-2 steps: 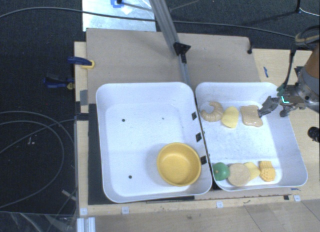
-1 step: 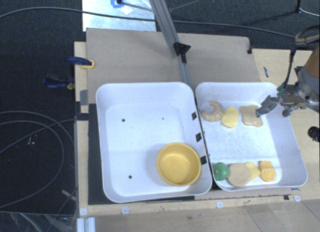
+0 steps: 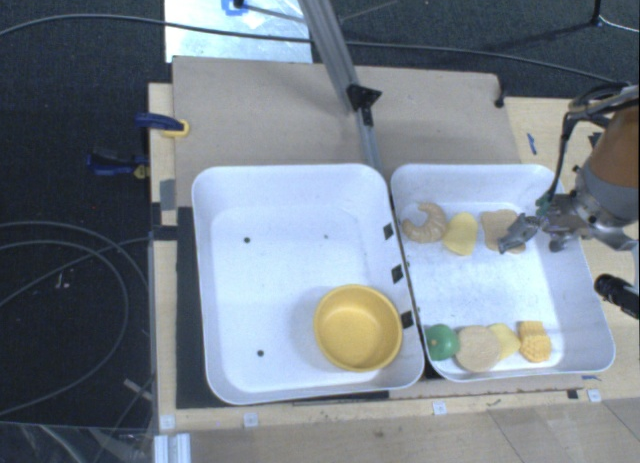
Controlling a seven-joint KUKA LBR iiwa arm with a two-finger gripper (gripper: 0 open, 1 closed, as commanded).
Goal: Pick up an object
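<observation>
The right bin holds several food-like pieces. Along its far side lie a curled tan croissant shape, a pale yellow piece and a tan piece. My gripper hangs low over the bin's right part, right beside the tan piece and partly covering its right edge. Nothing shows as held in it. Along the near side lie a green ball, a beige round piece, a yellow slice and an orange ridged piece.
The left bin holds a yellow bowl at its near right corner. A slanted metal pole ends just behind the gap between the bins. A blue and yellow clamp sits at the bench's left edge.
</observation>
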